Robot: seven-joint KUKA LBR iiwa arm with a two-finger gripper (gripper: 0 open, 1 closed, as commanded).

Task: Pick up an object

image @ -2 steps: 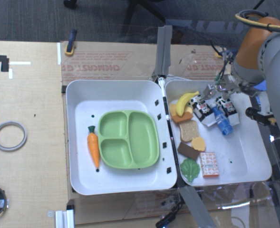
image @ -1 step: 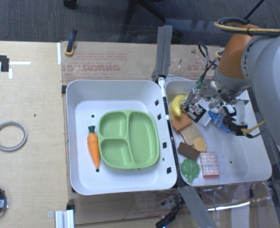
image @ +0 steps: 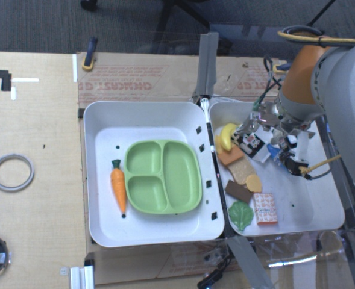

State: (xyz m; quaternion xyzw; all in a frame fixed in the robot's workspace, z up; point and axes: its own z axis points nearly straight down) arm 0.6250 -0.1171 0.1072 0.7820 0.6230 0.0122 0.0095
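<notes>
Camera view, looking down: two white bins sit side by side on a pale wooden counter [image: 38,119]. The left bin [image: 96,221] holds a green divided plate [image: 163,176] with a toy carrot [image: 119,185] lying just beside its left edge.

The grey arm [image: 340,83] reaches in from the right, and its jaws hang over the far left part of the right bin [image: 310,203], near a yellow banana [image: 227,136]. It cannot be told whether the jaws are spread or pressed together, and nothing is visibly pinched between them.

Below the banana lie an orange wedge [image: 229,156], a tan slice [image: 243,170], a brown block [image: 238,191], a green leaf [image: 241,214] and a small patterned box [image: 265,209]. A grey ring [image: 11,172] lies on the counter, well apart to the left.
</notes>
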